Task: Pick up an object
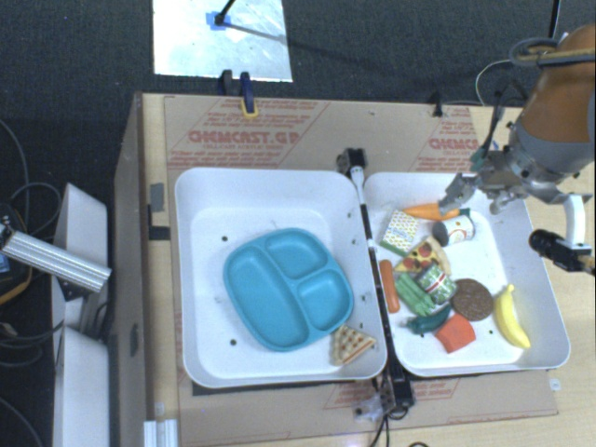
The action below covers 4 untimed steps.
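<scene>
You're looking down on two white bins side by side. The left bin [209, 212] holds a blue divided plate [287, 288] and, just beside its lower right edge, a waffle-patterned wedge [351, 345]. The right bin [540, 291] is crowded: a carrot [433, 211] at the top, a green-and-white box [402, 230] below it, a brown disc [472, 299], a banana [509, 317], a red block [455, 334] and a thin orange stick [388, 286] near the divider. The arm [559, 110] reaches in from the right, and its gripper [477, 192] hangs over the bin's upper edge, near the carrot; its fingers look spread, though it's hard to be sure.
</scene>
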Available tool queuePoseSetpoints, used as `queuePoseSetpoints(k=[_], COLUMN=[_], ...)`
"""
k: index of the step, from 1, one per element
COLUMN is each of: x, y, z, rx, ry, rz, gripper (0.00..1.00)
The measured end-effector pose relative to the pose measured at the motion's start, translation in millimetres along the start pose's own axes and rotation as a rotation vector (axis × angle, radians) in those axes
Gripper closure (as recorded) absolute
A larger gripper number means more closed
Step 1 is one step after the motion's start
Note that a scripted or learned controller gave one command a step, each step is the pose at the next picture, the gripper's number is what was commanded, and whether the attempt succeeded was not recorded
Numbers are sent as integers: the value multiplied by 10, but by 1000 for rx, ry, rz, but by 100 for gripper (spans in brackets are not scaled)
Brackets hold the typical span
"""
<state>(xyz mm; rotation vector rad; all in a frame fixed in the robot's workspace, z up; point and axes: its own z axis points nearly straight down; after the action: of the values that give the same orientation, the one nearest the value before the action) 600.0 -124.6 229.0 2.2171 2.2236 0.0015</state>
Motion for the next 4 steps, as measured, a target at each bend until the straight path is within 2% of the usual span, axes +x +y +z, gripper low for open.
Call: queuePoseSetpoints(k=[1,2,3,4], x=[67,-168,-83,-352], y=[-131,504,562,695], z=[1087,657,1324,364], rx=[3,-3,-4,-4], ry=[1,-1,-1,-1], rz=[2,-1,1,1], gripper=[0,0,0,0])
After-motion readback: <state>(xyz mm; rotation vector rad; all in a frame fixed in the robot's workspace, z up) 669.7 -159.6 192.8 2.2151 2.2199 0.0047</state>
